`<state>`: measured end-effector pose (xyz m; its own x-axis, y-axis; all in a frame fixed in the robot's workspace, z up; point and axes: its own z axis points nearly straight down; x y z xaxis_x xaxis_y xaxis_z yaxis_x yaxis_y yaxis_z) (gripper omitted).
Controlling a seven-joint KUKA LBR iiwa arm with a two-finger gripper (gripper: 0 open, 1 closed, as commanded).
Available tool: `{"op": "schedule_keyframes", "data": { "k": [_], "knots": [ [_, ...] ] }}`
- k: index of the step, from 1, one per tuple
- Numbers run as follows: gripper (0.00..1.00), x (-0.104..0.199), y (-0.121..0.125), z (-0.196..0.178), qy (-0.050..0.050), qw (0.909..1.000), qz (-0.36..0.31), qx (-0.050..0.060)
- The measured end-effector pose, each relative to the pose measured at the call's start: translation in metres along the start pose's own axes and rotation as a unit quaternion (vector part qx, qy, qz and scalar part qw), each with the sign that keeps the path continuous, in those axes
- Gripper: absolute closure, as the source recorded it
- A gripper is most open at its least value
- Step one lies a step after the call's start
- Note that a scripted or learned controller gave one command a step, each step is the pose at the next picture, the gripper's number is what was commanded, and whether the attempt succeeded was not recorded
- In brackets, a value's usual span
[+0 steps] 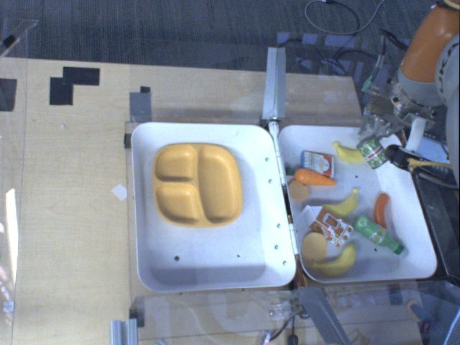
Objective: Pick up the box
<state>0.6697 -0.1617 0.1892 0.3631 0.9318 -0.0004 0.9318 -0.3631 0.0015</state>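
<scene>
**A:** Where does the arm sit in the camera view?

**B:** At the upper right of the frame. The gripper [375,144] hangs over the top right corner of the right bin [424,264], and a small green-and-white can [371,152] is clamped between its fingers, tilted.

**A:** And the box?

**B:** The box [318,164], red and white, lies in the upper part of the right bin, left of the gripper and apart from it. A carrot [314,177] lies just below it, touching its lower edge.

**A:** What else is in that bin?

**B:** A banana [347,153] right of the box, another banana [343,204] in the middle, a third [336,261] at the bottom beside a round tan thing [313,246]. Also an orange-and-white packet [330,228], a green bottle [376,235] and a red sausage-like piece [381,209].

**A:** The left bin?

**B:** The left bin [215,264] holds a yellow divided plate [198,183], three compartments, toward its upper half.
</scene>
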Motion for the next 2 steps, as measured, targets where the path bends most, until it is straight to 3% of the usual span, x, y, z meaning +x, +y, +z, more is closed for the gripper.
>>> {"op": "schedule_keyframes", "data": {
  "k": [1, 2],
  "knots": [
    [1.0, 0.072, -0.029, -0.016, 0.0, 0.9961, 0.088, 0.001],
    [1.0, 0.023, -0.051, 0.087, 0.002, 0.9979, 0.065, -0.007]
  ]
}}
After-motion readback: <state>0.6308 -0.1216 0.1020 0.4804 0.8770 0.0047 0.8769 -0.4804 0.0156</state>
